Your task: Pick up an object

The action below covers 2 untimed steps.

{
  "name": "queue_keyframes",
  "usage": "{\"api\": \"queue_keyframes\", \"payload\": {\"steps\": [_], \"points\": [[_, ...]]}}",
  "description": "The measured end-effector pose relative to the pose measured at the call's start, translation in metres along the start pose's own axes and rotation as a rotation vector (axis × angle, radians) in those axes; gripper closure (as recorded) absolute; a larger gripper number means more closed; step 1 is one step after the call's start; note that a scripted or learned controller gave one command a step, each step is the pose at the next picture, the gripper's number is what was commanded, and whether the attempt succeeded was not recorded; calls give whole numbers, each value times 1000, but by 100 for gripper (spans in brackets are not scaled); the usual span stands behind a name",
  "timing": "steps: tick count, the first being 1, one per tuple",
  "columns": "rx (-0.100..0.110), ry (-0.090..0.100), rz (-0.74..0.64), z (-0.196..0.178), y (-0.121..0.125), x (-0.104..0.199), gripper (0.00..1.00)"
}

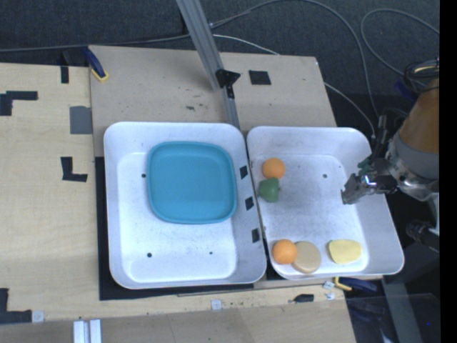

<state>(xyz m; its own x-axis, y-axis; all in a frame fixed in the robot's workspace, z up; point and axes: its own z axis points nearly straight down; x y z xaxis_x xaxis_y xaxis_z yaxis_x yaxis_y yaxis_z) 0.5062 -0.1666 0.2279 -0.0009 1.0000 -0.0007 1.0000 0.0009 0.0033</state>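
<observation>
The right bin (357, 145) holds an orange ball (273, 168) with a green object (269, 189) just below it, near the bin's left wall. Along its front edge lie another orange ball (284, 251), a beige round piece (308, 256) and a yellow piece (345, 251). My gripper (355, 191) hangs over the right side of this bin, well apart from all the objects, with nothing seen between its fingers.
The left bin (125, 213) carries a blue square plate (191, 182). A metal pole (207, 41) slants down to the gap between the bins. Cables run behind the right bin. The arm's wrist (421, 141) stands past the right rim.
</observation>
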Motion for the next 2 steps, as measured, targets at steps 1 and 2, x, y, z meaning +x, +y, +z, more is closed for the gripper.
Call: {"api": "queue_keyframes", "payload": {"steps": [1, 2], "points": [[2, 0, 0, -25, 0, 0, 100], [5, 2, -4, -10, 0, 53, 100]]}}
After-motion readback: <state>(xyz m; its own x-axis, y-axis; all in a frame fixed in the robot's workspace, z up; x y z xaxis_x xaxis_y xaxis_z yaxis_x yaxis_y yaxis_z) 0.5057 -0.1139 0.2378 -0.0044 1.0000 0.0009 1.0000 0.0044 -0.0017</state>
